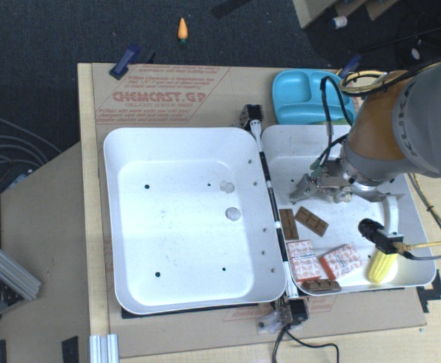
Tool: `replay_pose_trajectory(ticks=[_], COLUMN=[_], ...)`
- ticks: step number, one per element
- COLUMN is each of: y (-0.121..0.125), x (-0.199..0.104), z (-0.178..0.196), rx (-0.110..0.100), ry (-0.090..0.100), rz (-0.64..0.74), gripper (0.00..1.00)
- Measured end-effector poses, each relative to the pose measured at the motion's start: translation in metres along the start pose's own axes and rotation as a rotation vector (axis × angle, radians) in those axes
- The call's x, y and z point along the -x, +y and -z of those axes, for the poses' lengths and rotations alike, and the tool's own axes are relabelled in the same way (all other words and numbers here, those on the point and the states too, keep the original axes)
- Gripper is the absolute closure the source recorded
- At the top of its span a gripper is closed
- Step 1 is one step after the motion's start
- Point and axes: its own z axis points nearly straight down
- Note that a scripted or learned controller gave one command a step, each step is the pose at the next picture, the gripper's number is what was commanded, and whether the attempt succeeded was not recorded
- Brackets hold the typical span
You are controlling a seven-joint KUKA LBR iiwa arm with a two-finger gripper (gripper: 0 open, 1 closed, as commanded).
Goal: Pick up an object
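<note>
Grey arm (402, 127) overhead; gripper (322, 187), state indiscernible, hovers at twelve o'clock of chocolate bar (311, 221): approach step; descent next.

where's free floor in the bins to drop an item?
Left bin: the whole floor is bare between its walls. Right bin: its near half is crowded with brown bars, two red-and-white packets, and a yellow tool; the end effector hangs mid-bin. A small patch lies bare at the far-left corner, beside the divider.
</note>
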Motion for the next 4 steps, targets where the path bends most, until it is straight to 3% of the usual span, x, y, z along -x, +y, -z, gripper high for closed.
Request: replay_pose_trajectory(ticks=[1,2,3,4], y=[-0.043,-0.043,-0.088,-0.092], x=[-0.004,-0.005,-0.103,-0.091], z=[-0.009,0.0,0.09,0.169], rx=[0.002,0.001,-0.002,-0.001], ry=[-0.003,-0.001,0.002,0.001], rz=[-0.004,-0.003,0.0,-0.001], gripper=[0.0,1.0,1.0,1.0])
